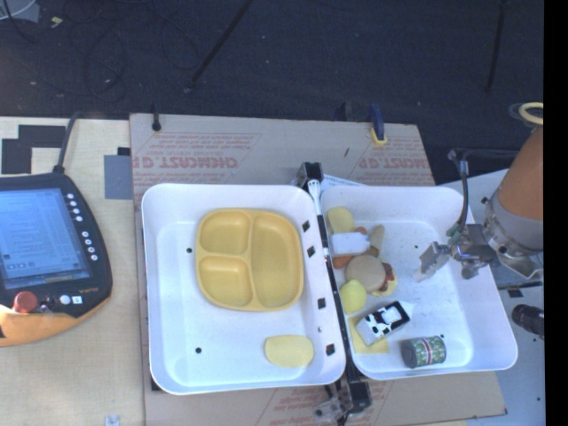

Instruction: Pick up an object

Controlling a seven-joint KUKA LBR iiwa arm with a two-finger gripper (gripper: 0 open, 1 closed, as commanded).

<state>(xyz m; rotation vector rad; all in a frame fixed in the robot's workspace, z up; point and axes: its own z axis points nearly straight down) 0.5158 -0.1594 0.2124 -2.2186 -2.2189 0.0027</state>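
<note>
While toys (359,272) lie clustered along the right bin's (497,349) left side, the gripper (439,257) hovers right of them, fingers apart and empty; the pick remains undone.

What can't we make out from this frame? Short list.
- Gripper, camera view: too small and blurred to tell its state or whether it holds anything.
- Arm: cut off by the right edge past the orange band.
- Pile by the divider in the right bin: items overlap, so their identities and count are unclear.
- Small can: label too small to read.
- Tablet: left edge cuts it off; screen text unreadable.
</note>
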